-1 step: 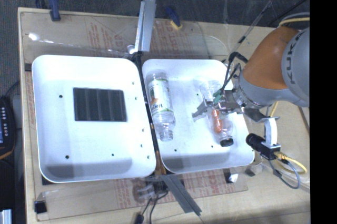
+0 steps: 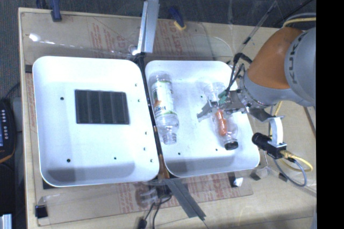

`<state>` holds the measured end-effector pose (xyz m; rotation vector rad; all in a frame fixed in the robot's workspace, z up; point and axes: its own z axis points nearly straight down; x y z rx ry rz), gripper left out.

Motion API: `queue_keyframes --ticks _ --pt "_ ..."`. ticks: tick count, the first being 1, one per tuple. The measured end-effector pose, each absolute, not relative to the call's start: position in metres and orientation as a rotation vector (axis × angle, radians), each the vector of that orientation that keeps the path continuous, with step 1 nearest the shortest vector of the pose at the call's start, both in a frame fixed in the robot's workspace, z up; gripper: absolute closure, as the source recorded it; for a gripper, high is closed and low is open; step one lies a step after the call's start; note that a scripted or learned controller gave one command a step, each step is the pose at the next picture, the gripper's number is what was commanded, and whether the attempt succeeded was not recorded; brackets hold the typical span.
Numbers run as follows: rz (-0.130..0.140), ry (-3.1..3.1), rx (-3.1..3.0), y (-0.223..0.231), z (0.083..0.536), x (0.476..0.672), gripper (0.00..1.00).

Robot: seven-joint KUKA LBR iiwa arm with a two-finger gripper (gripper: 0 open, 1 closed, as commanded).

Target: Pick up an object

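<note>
Right bin – hand (image 2: pixel 210 109) just beside orange-filled bottle (image 2: pixel 224 127), grip state unclear.

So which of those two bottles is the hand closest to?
The small bottle with orange contents, in the right bin right under the hand. The larger clear bottle with the green label lies apart, by the bin's left wall.

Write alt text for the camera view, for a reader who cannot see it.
A grey and orange robot arm reaches from the right into the right bin, its gripper low above a small orange-filled bottle. A clear plastic bottle lies near that bin's left wall; the left bin adjoins it.
</note>
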<state>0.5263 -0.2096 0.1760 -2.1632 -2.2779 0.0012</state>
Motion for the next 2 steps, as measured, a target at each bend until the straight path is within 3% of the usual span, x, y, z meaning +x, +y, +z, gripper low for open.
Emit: queue_keyframes --ticks 1,2 --pt "0.001 -2.347 -2.089 -0.2092 0.1583 0.5456 0.00" --pt "0.001 -2.347 -2.089 -0.2094 0.1583 0.5456 0.00"
